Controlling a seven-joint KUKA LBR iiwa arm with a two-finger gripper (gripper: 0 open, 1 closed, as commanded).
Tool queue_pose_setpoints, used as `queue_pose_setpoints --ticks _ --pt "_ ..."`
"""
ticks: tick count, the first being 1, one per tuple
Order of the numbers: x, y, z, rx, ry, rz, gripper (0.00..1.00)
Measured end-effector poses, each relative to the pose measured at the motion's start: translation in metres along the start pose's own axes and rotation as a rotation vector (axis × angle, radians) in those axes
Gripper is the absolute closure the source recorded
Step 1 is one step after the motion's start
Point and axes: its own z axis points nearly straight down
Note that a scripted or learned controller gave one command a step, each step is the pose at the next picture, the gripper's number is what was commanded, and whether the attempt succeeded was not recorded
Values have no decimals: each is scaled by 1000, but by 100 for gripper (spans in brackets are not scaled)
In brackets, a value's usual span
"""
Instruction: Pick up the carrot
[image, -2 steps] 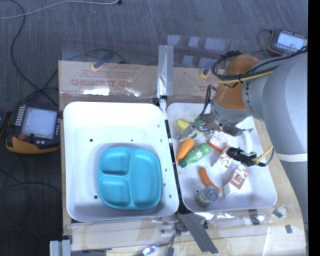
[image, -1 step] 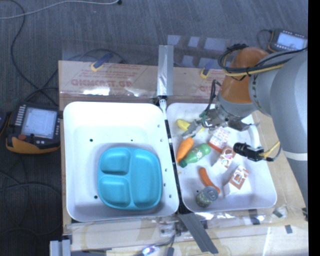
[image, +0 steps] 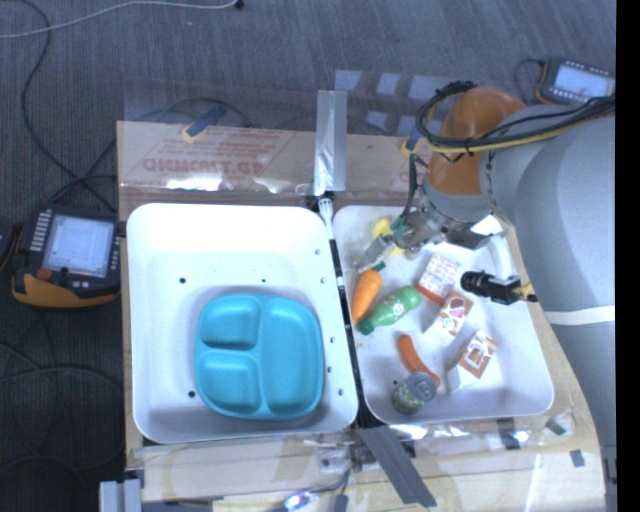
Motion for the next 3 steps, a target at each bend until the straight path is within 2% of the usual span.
queue_pose_setpoints --ticks 1,2,3 --pt "70 1 -97 -20 -6 58 0" --pt "68 8 -97 -18 -8 41 0" --pt "55 -4 -97 -18 -9 49 0"
